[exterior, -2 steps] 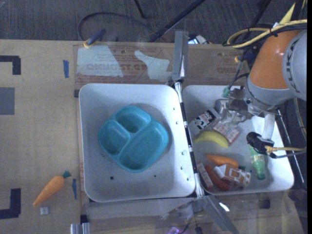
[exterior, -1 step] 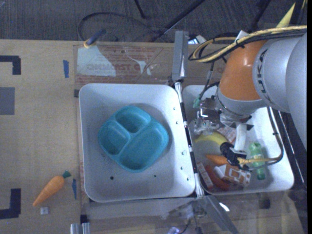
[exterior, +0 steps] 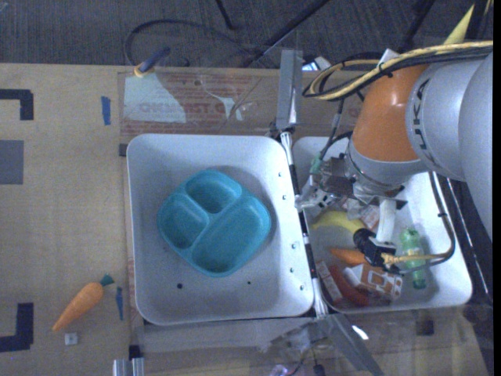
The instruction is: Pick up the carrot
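An orange carrot [exterior: 345, 254] lies in the right bin [exterior: 458, 280], near its left side, among other items. A second carrot [exterior: 79, 305] with a green top lies outside the bins on the wooden bench at the lower left. My gripper [exterior: 316, 197] hangs over the right bin's left wall, a little above and left of the carrot in the bin. The wrist covers much of that bin's upper half. Nothing shows held in the gripper.
A teal divided plate [exterior: 215, 222] sits in the left bin [exterior: 149, 288]. Around the carrot in the right bin lie a yellow item [exterior: 335, 219], a green bottle [exterior: 412, 258], a red item [exterior: 350, 291] and a small printed box [exterior: 380, 281].
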You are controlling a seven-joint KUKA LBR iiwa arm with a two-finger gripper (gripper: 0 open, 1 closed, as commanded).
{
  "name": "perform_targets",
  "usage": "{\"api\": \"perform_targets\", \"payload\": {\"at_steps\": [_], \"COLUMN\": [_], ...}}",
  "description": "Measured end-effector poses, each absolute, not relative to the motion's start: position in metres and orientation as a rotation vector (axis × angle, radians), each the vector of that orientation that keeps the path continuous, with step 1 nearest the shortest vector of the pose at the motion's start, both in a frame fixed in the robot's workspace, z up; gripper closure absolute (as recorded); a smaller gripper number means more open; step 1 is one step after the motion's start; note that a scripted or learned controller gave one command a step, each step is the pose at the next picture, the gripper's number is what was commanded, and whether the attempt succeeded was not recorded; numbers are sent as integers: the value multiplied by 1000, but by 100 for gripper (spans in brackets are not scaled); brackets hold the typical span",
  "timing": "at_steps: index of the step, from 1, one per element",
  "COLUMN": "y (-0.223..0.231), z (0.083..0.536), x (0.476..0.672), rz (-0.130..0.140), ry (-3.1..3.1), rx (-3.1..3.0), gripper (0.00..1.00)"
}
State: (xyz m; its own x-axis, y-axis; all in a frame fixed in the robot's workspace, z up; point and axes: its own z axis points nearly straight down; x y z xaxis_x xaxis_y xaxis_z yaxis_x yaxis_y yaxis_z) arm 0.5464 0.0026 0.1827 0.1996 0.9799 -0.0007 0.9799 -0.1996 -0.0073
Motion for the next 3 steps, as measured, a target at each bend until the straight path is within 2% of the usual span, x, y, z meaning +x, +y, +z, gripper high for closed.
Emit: {"api": "perform_targets", "payload": {"at_steps": [1, 2, 3], "y": [-90, -73, -107], "z": [183, 183, 88], "x": [492, 497, 479], "rz": [6, 4, 0], "ry": [-2158, -2290, -2335], "rx": [-2276, -2144, -2098], "gripper": [0, 0, 0]}}
